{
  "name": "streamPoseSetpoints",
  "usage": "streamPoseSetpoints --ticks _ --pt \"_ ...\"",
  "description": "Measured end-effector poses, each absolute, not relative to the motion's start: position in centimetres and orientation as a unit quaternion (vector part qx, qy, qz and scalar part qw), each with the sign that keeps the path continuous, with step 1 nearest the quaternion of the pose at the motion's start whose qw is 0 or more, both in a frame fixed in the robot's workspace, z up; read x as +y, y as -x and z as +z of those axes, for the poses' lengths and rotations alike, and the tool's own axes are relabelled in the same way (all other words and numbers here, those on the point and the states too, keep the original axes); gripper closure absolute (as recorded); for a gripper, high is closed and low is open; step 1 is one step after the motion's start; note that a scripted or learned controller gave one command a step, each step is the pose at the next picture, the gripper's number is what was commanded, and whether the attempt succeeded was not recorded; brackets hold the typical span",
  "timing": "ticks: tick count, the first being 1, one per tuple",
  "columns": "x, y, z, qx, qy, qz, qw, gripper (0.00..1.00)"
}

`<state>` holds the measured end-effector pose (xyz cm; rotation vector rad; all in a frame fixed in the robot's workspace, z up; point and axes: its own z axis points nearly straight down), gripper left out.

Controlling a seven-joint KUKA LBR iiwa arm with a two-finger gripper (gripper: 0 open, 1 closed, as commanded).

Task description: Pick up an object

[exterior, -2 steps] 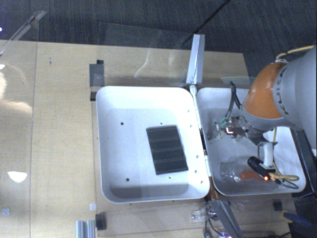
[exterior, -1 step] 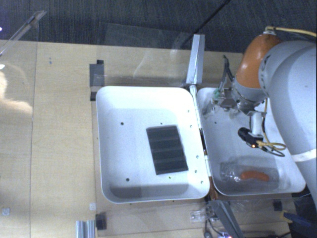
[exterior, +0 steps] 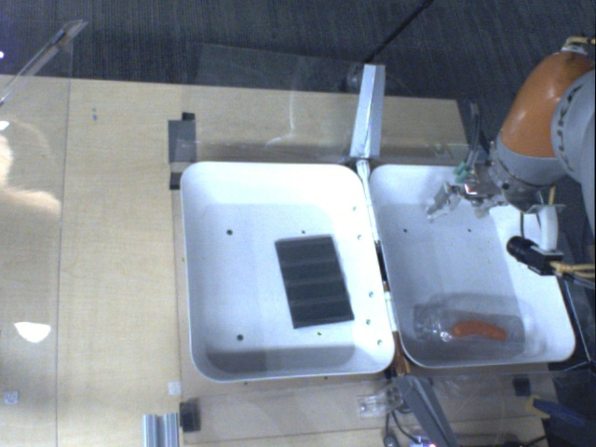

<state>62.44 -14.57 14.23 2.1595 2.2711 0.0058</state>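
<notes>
A dark ribbed rectangular pad (exterior: 315, 280) lies flat near the middle of the left bin (exterior: 214, 343). In the right bin (exterior: 549, 343), close to its front edge, sits a clear plastic piece with an orange object (exterior: 479, 329) inside it. My gripper (exterior: 458, 192) hangs over the back of the right bin, well behind the orange object and to the right of the pad. Nothing shows in its grasp. The grey arm with its orange band (exterior: 543, 110) comes in from the right.
A metal divider post (exterior: 367, 119) rises at the back between the two bins. A black cable plug (exterior: 527, 253) sticks out below the wrist at the right bin's edge. Wooden bench (exterior: 93, 250) stretches to the left.
</notes>
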Motion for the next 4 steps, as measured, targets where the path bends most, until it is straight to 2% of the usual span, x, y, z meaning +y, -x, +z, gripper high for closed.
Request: streamPoseSetpoints --ticks 1,2,3,4 --pt "-12.6 -56.3 9.0 0.74 -0.672 0.0038 0.005 0.0" --pt "-10.7 -62.7 8.8 0.725 -0.688 0.0037 0.005 0.0" --pt "-19.8 -57.2 11.6 0.724 -0.69 0.0015 0.003 0.0" --pt "-14.1 -52.5 9.0 0.737 -0.676 0.0035 0.006 0.0"
